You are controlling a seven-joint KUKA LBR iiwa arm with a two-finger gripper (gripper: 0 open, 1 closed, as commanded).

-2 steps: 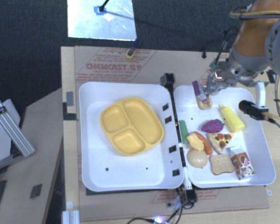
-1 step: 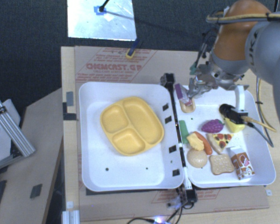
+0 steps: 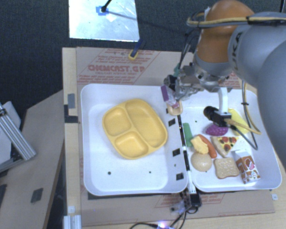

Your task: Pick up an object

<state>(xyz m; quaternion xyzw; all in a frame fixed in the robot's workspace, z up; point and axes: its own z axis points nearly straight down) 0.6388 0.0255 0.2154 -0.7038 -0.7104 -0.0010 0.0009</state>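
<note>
Found the small tan round toy piece (image 3: 174,109) on the ridge between the two white bins, toward the 12 o'clock end of that ridge. Noted the gripper (image 3: 173,101) directly at its 12 o'clock, touching or nearly touching it; could not tell whether clenched, released, or grasping the piece. Saw a green stick (image 3: 186,133) at 5 o'clock from the piece, lying along the inner wall of the right bin (image 3: 269,175). Counted, further toward 4 and 5 o'clock in that bin, a yellow cheese wedge (image 3: 198,143) touching an orange carrot (image 3: 211,148), a pale round bun (image 3: 201,161) just at their 6 o'clock, a toast slice (image 3: 225,168) beside the bun, and a small milk carton (image 3: 247,169) near the toast at its 3 o'clock. Picked out a pizza slice (image 3: 225,144) and a purple disc (image 3: 216,129) at 4 o'clock from the piece, with a yellow banana (image 3: 240,120) beyond at 3 o'clock. Logged a yellow three-compartment plate (image 3: 133,127) at 8 o'clock from the piece, flat in the middle of the left bin (image 3: 96,168), well apart from the other toys.
</note>
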